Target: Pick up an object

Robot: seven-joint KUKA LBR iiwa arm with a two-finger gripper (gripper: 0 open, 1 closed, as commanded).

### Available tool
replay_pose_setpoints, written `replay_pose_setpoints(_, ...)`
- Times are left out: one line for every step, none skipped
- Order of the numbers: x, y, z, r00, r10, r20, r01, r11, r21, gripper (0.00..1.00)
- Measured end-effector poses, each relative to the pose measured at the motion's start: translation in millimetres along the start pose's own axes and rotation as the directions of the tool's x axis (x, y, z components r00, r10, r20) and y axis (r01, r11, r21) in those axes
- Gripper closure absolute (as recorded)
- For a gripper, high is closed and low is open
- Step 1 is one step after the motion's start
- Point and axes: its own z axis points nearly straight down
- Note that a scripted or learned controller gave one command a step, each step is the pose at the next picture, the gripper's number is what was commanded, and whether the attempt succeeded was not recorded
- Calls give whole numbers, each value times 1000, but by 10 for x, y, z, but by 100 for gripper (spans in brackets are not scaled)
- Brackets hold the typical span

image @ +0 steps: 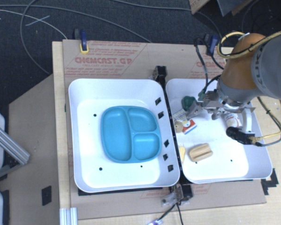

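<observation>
L bin (84,139): blue divided plate (130,134) lies flat at its centre. R bin (253,165): small red/white item (186,125) by the L wall, dark green object (188,101) just far of it, tan block (200,152) near side, towards the L. Arm (253,67) comes in from R over the bin's far part; gripper (202,102) sits just R of the green object. Can't tell its state, wrist blocks it.
</observation>
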Motion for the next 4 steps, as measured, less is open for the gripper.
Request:
replay_pose_setpoints(0, 19, -142, 1000, 0, 1, 0, 1000, -7, 100)
replay_pose_setpoints(22, -1, -780, 1000, -2, 3, 2, 1000, -12, 100)
replay_pose_setpoints(23, 10, -1326, 1000, -2, 3, 2, 1000, -14, 100)
replay_pose_setpoints(550, -12, -1194, 1000, -5, 0, 5, 1000, -4, 100)
